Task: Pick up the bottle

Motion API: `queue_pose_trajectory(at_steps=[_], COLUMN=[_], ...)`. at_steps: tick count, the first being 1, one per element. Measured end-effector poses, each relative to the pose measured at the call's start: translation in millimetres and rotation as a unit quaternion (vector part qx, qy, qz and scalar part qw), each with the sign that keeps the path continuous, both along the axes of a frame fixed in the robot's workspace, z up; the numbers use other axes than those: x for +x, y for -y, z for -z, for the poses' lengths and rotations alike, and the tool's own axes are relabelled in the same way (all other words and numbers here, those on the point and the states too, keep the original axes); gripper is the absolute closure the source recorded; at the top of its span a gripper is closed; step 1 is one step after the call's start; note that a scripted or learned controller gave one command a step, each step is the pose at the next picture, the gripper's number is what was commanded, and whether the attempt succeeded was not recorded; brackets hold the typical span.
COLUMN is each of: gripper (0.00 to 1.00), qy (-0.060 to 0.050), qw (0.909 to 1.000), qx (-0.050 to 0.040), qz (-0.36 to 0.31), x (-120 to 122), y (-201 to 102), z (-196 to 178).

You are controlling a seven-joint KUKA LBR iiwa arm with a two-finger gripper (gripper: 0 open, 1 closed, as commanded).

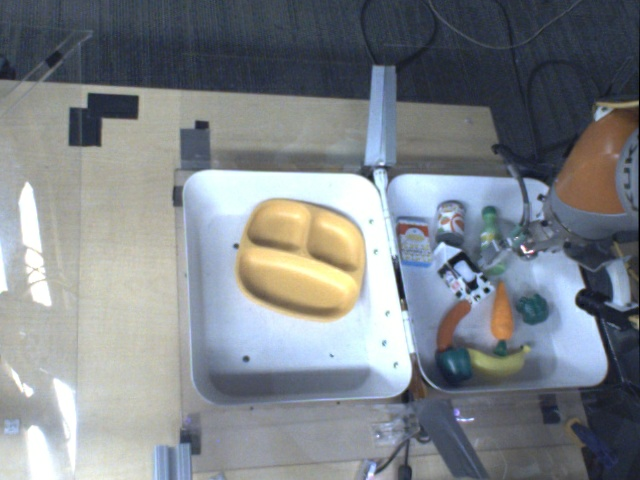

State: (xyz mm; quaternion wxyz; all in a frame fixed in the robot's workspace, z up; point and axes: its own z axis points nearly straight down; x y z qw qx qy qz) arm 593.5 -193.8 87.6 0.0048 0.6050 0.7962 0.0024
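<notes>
From the camera above, we see two white bins side by side on a wooden bench. The left bin carries a yellow divided tray, which lies tilted a little toward the far left of the bin.

The right bin is crowded. At its far left stands a small red and white carton, and just right of it a small can. The bottle, green and clear, lies in the far middle of this bin, just right of the can. Near the bottle, on its near-left side, sits a black and white toy. Further toward us we find a red pepper, an orange carrot and a dark green lump. At the near edge a banana lies beside a dark green vegetable, the two touching.

The arm reaches in from the right, its orange band over the bin's far right corner. The gripper hangs just right of the bottle, very near it or touching; we cannot tell which. We cannot tell how the gripper is set, for it is too small and cluttered to read.
</notes>
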Motion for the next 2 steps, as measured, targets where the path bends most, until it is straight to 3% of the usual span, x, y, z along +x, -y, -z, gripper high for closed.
queue_pose_trajectory(at_steps=[1,2], gripper=[1.00,1.00], qy=[0.002,-0.003], qw=[1.0000,0.9996], qx=[0.0009,0.0011], qz=[-0.001,0.027], x=[3,38], y=[-1,-88], z=[-10,-105])
